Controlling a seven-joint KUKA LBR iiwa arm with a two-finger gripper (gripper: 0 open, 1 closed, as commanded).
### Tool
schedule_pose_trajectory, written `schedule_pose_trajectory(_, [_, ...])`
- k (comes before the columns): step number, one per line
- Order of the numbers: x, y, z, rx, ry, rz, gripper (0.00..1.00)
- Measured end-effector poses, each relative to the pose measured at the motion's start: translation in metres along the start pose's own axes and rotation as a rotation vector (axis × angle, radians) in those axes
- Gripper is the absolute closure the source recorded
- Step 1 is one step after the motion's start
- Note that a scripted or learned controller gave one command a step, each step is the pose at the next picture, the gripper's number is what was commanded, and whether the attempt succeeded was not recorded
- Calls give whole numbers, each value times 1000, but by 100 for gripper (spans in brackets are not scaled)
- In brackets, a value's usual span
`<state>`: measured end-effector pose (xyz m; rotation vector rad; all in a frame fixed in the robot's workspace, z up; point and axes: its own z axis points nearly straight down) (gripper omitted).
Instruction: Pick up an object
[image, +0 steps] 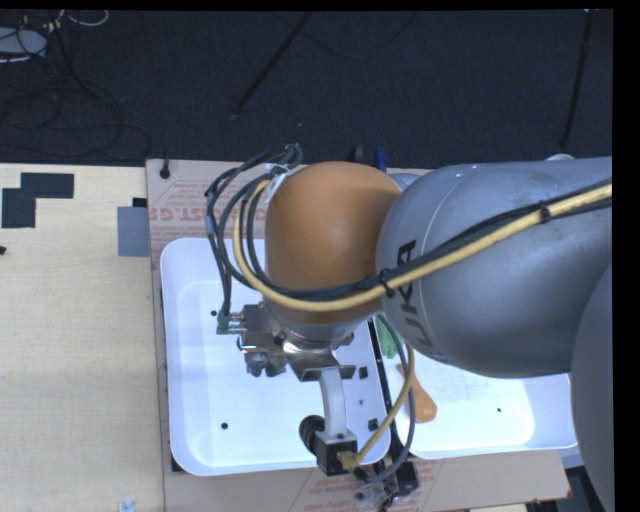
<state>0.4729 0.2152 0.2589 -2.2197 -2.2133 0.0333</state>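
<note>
Surroundings: A dark floor (420, 80) is seen behind the bench (70, 330). Its pale wood carries black and grey patches on the left, and a cardboard sheet (185, 200) is laid under the bins, presumably as a fixed base for them.

Left bin: The left bin (190, 420) is shallow and white. Only a few small dark specks (225, 427) are seen on its uncovered floor. Much of it is covered by the robot.

Right bin: Only a strip of the right bin (500, 425) is seen below the grey arm (500, 270).

Arm: It is reached in from the right, with the orange band (320, 230) turned toward the camera, so the wrist is judged to be pointed steeply down into the left bin.

End effector: The gripper (285, 360) is seen from above, under the wrist, over the middle of the left bin. Whether it is spread or pressed together cannot be told, and nothing is seen held in it.

Candidate objects: An orange object (426, 403), rounded and tapered, lies just inside the right bin near the wall shared by the bins, half hidden by the arm. A sliver of a green object (389, 340) is seen beside it. Which bin holds it cannot be told.

Stage: No grasp is shown, so the pick is judged not yet done.

Risk: Both objects lie off to the side of the gripper, near the shared wall, so a descent at the present spot is likely to close on nothing.
</note>
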Motion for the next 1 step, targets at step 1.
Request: schedule_pose_trajectory(1, [-8, 2, -104, -26, 13, -2, 100])
